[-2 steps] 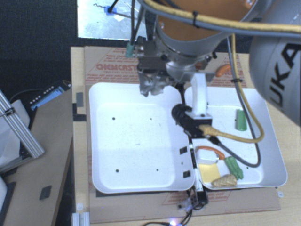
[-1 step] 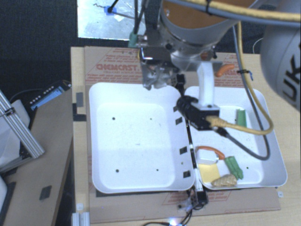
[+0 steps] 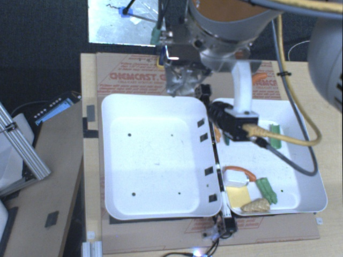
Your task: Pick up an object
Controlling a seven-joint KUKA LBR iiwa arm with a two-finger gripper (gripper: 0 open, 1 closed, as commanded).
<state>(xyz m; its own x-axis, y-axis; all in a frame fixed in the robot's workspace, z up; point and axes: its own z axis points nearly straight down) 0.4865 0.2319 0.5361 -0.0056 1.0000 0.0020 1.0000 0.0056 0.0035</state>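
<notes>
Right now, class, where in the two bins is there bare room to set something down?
The left bin is bare across its floor, wall to wall. The right bin is crowded at its front corner: orange loop, yellow block, green piece, tan piece.

Two bins sit side by side on a board (image 3: 134, 74), rims touching. The left bin (image 3: 155, 159) takes the middle of the frame and the right bin (image 3: 308, 183) the right side. In the right bin's lower left corner a block (image 3: 237, 194) lies just below a loop (image 3: 238, 171). A peg (image 3: 266, 190) lies just right of the block, and a lump (image 3: 255, 206) lies below both, against the lower wall. A bar (image 3: 275, 135) lies higher up, well apart from them. The gripper (image 3: 182, 84) is over the board, at the left bin's upper right corner.
</notes>
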